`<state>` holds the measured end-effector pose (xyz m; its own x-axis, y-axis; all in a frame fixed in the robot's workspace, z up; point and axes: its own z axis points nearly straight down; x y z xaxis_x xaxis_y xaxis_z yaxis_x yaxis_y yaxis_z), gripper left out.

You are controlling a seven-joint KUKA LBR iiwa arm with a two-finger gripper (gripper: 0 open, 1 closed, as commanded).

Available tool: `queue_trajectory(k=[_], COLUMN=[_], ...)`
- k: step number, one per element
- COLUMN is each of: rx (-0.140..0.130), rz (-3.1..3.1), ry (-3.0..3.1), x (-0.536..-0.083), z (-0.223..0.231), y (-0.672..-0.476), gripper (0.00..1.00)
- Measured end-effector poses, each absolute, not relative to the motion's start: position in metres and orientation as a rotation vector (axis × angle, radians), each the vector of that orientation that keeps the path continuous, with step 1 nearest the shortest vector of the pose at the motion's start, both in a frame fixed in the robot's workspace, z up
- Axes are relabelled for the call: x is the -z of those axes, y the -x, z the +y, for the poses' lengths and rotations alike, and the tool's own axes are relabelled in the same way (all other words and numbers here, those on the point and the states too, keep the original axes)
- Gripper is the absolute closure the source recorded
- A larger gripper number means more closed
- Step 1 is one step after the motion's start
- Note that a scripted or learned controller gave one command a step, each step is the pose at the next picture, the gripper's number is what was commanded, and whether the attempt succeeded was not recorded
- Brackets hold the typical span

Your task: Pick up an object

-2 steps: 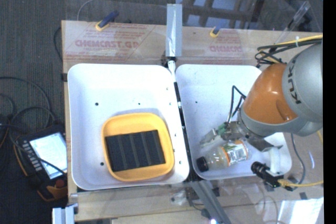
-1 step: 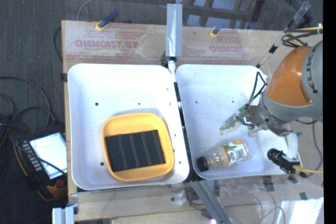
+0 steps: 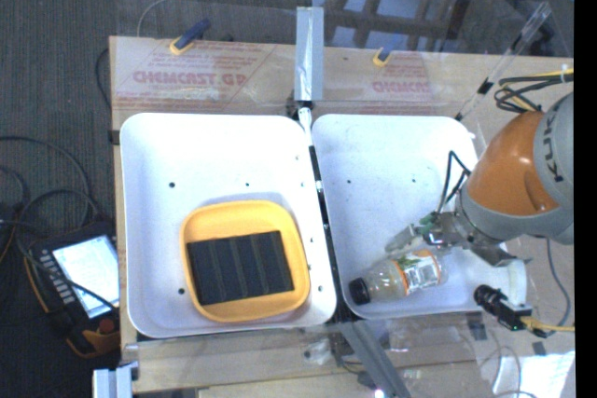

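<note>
As the arm reached into the rt bin (image 3: pixel 373 154), its gripper (image 3: pixel 431 233) hovered just above a bottle (image 3: pixel 401 278) lying on its side at the near edge; claw state couldn't be told. Best approach, arguably: descend square across the bottle's body.

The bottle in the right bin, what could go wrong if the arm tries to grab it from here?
The bottle lies on its side close to the near wall of the right bin, so it could roll or wedge against that wall when touched. Its smooth round body may slip out of the gripper, which sits just above it. The arm also hides part of the bottle from the camera view.
</note>
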<state>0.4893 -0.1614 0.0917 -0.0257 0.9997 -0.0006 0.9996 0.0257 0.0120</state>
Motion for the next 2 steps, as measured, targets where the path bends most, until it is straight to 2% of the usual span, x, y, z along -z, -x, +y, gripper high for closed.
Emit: queue_trajectory(k=[1,2], rx=[-0.017,-0.016], rz=[2.244,2.244], ry=[-2.184,-2.184], x=[-0.1000,-0.0999], z=[-0.1606,-0.1607], y=[-0.4919,-0.4918], gripper=[1.00,0.00])
